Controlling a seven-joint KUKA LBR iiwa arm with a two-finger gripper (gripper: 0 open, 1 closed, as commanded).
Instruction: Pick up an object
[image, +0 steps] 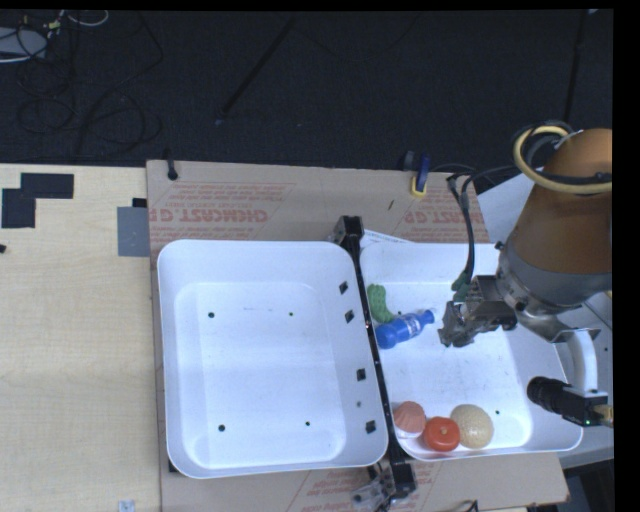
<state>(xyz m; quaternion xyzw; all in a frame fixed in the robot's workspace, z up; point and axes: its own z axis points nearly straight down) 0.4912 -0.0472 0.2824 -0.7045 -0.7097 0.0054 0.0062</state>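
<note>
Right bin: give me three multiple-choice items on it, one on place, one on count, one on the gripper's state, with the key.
1. Where does the blue bottle lie?
A. beside the divider, next to the green object
B. in the left bin
C. at the right bin's near edge

2. How many round items sit together at the right bin's near edge?
A. one
B. three
C. five

3. The gripper is:
A. lifting the blue bottle
B. poised above the right bin, holding nothing visible
C. over the left bin

Key: 1 A, the blue bottle touches the green object. 2 B, pink, red and beige items. 3 B, the gripper is just right of the bottle, over the right bin.
</note>
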